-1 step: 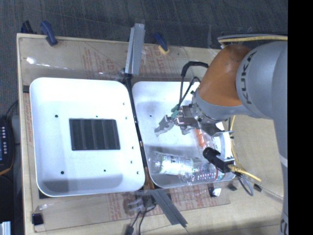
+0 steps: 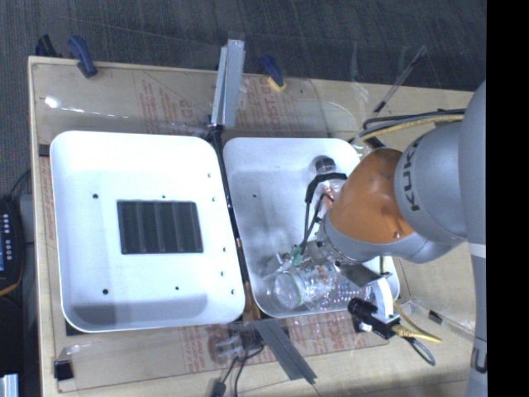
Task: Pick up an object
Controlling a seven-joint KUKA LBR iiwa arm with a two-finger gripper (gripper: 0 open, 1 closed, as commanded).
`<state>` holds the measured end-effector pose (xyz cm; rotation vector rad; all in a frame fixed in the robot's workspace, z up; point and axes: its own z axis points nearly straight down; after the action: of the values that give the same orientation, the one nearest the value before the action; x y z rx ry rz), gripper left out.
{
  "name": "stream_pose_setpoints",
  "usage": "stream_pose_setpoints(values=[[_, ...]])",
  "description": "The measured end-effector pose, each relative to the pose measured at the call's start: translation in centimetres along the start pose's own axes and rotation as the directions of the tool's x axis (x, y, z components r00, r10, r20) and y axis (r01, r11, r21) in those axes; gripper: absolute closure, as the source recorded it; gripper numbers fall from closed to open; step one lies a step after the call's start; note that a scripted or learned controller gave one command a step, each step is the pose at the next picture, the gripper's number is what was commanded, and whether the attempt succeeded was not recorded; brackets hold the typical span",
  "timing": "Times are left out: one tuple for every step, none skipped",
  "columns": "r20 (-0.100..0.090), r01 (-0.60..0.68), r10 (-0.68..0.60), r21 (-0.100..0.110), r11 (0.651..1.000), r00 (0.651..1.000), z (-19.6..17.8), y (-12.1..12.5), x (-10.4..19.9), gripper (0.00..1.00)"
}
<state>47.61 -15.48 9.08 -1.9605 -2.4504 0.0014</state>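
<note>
A clear crumpled plastic bottle (image 2: 299,286) lies in the front part of the right bin (image 2: 256,180). My gripper (image 2: 307,256) is low in that bin, just above and touching the bottle's upper edge, mostly hidden under the orange wrist band (image 2: 368,205). Whether anything is held cannot be seen. A dark grey ribbed rectangular block (image 2: 159,227) lies flat in the middle of the left bin (image 2: 83,172), far from the gripper.
A small round dark thing (image 2: 322,165) sits near the right bin's back wall. A metal bar (image 2: 227,81) stands upright behind the gap between the bins. Blue clamps (image 2: 81,55) hold the bench's back edge. Cables and pliers (image 2: 413,336) lie at the front right.
</note>
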Motion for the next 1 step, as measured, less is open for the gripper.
stream_pose_setpoints(values=[[0.003, 0.338, -0.338, -0.003, 0.941, 0.941, -4.41, 0.87, 3.35, 0.0]])
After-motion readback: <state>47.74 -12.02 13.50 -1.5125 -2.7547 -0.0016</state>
